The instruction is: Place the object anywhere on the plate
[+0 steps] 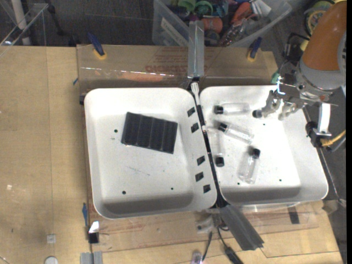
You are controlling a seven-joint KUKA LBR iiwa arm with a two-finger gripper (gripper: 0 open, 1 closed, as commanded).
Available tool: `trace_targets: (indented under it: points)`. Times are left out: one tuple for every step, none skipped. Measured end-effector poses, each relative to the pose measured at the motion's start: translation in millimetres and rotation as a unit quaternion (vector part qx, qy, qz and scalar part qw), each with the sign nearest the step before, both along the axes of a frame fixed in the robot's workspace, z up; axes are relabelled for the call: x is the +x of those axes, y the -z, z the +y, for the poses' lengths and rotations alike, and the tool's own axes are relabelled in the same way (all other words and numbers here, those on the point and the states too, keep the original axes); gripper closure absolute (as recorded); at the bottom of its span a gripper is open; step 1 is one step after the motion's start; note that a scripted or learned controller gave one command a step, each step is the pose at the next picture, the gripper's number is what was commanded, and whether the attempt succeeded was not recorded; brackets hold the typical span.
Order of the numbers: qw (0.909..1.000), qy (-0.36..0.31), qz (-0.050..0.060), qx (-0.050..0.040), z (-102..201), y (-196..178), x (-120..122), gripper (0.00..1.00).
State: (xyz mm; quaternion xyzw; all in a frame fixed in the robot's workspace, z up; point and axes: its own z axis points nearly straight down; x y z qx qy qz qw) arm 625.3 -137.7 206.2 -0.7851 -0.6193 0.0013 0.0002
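A wooden bench [38,147] carries two shallow white bins side by side. The left bin [104,197] holds a dark ribbed rectangular plate [149,132], lying flat and slightly turned, a little left of the bin's middle. The right bin [286,186] holds three clear vials with black caps: one [231,109] lies near the far wall, one [234,131] lies slanted just nearer than it, and one [249,164] lies toward the near side, apart from the other two. The grey arm [324,48] with its orange band reaches in from the right, and its gripper [275,108] hangs over the far right part of the right bin, just right of the farthest vial; nothing shows between its fingers, and whether they are released or clenched I cannot tell. A clear box of coloured odds and ends [220,7] stands beyond the bins.
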Motion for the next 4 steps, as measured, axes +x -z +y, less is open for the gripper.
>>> trace_targets:
  points:
    - [0.9924, 0.123, -0.001, 0.0001, 20, -65, -9, 1.0]
    - [0.989, 0.148, -0.001, -0.0003, 21, -15, 26, 1.0]
    - [0.9673, 0.253, -0.001, -0.0001, 36, -59, 21, 1.0]
    - [0.9491, 0.315, 0.002, -0.0002, 50, 1, 28, 1.0]
